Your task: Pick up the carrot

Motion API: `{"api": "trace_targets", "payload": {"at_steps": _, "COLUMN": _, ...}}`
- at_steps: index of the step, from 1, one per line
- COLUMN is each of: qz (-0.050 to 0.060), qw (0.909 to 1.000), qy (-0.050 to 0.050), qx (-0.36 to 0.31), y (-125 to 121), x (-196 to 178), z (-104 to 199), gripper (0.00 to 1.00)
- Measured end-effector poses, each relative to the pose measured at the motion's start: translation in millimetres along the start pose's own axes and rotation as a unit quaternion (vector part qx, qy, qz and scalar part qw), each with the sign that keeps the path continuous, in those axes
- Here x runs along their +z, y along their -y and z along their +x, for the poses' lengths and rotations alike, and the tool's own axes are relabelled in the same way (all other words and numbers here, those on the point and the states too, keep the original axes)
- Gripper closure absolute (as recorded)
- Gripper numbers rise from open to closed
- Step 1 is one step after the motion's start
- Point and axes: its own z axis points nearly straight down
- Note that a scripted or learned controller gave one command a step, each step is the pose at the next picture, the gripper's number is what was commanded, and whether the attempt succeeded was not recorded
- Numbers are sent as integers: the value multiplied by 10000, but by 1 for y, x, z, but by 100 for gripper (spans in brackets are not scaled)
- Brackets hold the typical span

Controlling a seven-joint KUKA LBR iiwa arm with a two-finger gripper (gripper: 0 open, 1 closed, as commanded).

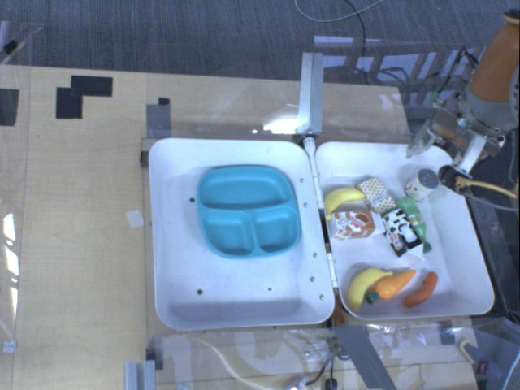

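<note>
Carrot [395, 283] lying near the front of the right bin [471, 242], orange with a bit of green at its left end, tilted up to the right. Touching a banana [365, 282] on its left side, with a reddish sausage-looking thing [421, 289] just beside it on the right.

Going left to right: left bin [175, 242] holding a blue divided plate [248, 210], sitting roughly in the middle. Over in the right bin, a second banana [344, 197] near the divider, a small snack packet [354, 224] right below it, a patterned little box [375, 191] next to that. Then a black-and-white carton [397, 231] and something green [413, 218] overlapping it, plus a small white can [421, 184] toward the back right.

Gripper [435, 140] up at the back right corner of the right bin, well apart from the carrot, nothing between its fingers. Open or closed? Can't tell from this angle, too blurry. Orange band of the arm [496, 71] showing at the far right.
</note>
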Motion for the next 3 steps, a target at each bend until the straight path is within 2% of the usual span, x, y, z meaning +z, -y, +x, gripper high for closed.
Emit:
{"api": "trace_targets", "payload": {"at_steps": 1, "qz": -100, "qw": 9963, "qy": -30, "qx": 857, "y": 10, "x": 47, "z": 19, "gripper": 0}}
{"api": "trace_targets", "payload": {"at_steps": 2, "qz": -133, "qw": 9980, "qy": -24, "qx": 624, "y": 4, "x": 52, "z": 12, "gripper": 0}}
{"api": "trace_targets", "payload": {"at_steps": 3, "qz": -131, "qw": 9906, "qy": -90, "qx": 1357, "y": 13, "x": 78, "z": -3, "gripper": 0}}
